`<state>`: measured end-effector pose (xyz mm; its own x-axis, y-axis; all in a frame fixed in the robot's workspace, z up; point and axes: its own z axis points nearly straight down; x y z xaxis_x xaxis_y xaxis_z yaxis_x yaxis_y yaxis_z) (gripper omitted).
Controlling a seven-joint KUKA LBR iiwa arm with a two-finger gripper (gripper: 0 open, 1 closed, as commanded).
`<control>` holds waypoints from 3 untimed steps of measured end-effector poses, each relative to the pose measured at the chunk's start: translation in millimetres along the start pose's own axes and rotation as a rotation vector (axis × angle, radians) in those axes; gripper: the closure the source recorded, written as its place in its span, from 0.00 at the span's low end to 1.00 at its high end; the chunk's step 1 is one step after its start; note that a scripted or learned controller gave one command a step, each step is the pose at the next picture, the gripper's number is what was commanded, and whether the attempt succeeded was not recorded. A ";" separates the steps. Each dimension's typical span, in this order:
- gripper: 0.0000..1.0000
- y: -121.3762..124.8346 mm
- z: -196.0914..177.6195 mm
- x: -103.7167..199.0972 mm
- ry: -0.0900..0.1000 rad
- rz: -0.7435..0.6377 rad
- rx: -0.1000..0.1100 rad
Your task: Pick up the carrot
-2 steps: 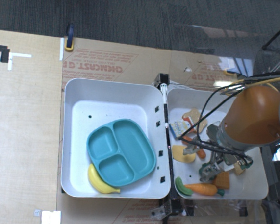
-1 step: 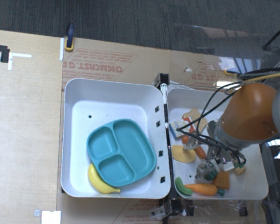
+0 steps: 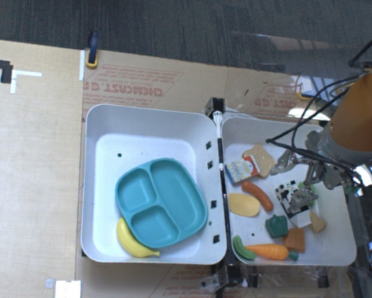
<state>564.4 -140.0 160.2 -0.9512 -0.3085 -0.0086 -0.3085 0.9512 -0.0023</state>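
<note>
Only the one overhead camera view to go on, so starting there: two white bins side by side, left bin (image 3: 97,189) with a teal divided plate (image 3: 161,203) mid-floor and a banana (image 3: 134,240) tucked at about 7 o'clock of it. Right bin (image 3: 340,251) crowded with play food. Carrot (image 3: 269,251) lying flat along the near wall, roughly 6 o'clock in that bin, orange body pointing right, green top (image 3: 240,247) curling off to the left. Just beside its right end an orange-brown block (image 3: 296,239), and at about 12 o'clock of the carrot a dark green piece (image 3: 277,225), both close enough to get in the way. Further up: a yellow oval (image 3: 244,205), a red sausage (image 3: 257,194), a small carton (image 3: 240,170), a slice of bread (image 3: 261,159). Gripper (image 3: 299,196) hanging over the bin's middle, at around 1 o'clock from the carrot and well apart from it; too much dark clutter around the tips to tell wide from narrow, and nothing clearly held. For a clean pick, probably best to shift toward 7 o'clock, come straight down over the middle of the orange body, fingers across the short width, staying clear of the green top, the block and the near wall.
</note>
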 end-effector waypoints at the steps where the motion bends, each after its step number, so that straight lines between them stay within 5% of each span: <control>1: 0.00 -24.9 60.3 -40.1 -0.003 -0.137 -0.001; 2: 0.00 51.4 63.3 12.7 -0.004 -0.015 0.001; 3: 0.00 54.0 64.4 38.5 -0.011 -0.208 0.004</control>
